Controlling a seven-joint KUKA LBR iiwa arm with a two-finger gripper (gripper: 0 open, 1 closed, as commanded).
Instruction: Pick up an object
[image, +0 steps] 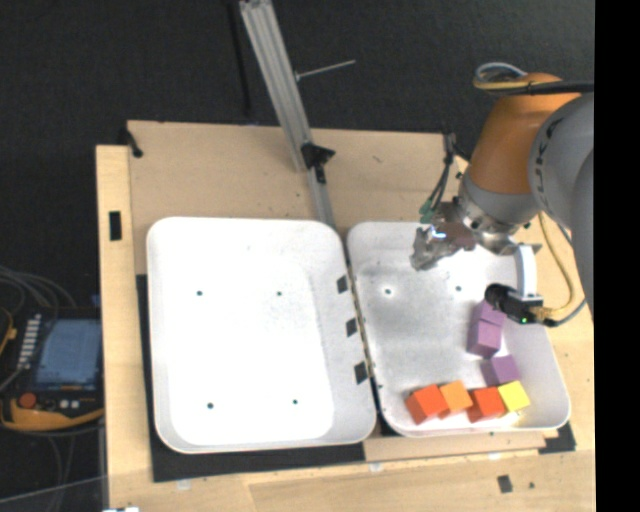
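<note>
Six blocks (462, 400) lay in the right bin's (400, 300) near corner: two orange, one red, one yellow, two purple, the taller purple block (488, 330) leaning, long axis running near to far | two white bins on a wooden bench (230, 170), dark floor around | gripper (432, 246) over the far end, jaw state unreadable
</note>
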